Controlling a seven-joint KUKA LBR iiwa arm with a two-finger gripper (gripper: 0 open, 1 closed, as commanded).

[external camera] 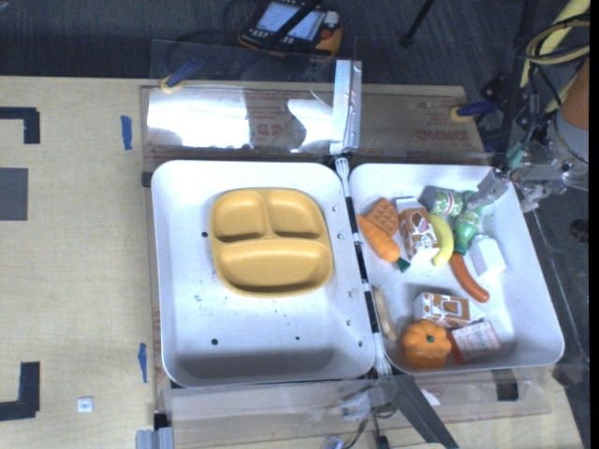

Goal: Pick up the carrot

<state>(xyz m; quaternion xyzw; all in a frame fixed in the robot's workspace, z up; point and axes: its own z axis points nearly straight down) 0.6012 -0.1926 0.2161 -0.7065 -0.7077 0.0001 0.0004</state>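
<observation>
Carrot (382, 239) is lying in the right bin (533, 251), near that bin's left wall, its orange body slanting down toward a green tip, and it is touching nothing that could lift it. Just beside it a waffle-like orange piece (381, 215) is resting above, and a small carton (414, 230) and a banana (442, 239) are crowding its right side. Farther right a sausage (470, 279) is lying at a slant, and lower down a pumpkin (427, 340) is sitting next to another small carton (444, 308). The left bin (178, 251) is holding a yellow divided plate (271, 239). The gripper (490, 187) is hanging over the upper right part of the right bin, well apart from the carrot, with the banana and carton between them; whether it is open or closed cannot be told from this view, and nothing is visibly held in it. Judging by this, the pick is not yet begun: the approach, the grasp and the lift are all remaining.
</observation>
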